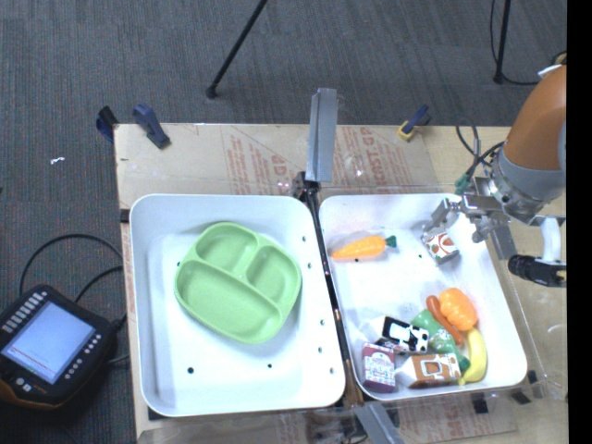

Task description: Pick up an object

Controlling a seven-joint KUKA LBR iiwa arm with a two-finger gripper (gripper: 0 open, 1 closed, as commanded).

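Gripper: gripper (460,220) sits over the right bin's (370,213) far right corner; clenched or released, can't tell.
Small carton (441,245): one, just below the gripper.
Toy carrot (359,247): one, to its left.
Green plate (239,281): one, in the left bin (148,248).
Arm: reaching in, orange band up.
Table (231,155): brown board, dark carpet around.

Well away from the gripper (450,218), in the far white bin (148,248), a green divided plate (239,280) lies slightly askew. A grey metal post (323,137) stands up beyond the seam between the bins, nearer the gripper. On the cardboard-covered surface (231,155), a yellow-and-blue clamp (413,121) sits near the gripper and a blue clamp (151,125) grips the far corner. Farthest off, a handheld screen (51,340) lies on the carpet (74,63).
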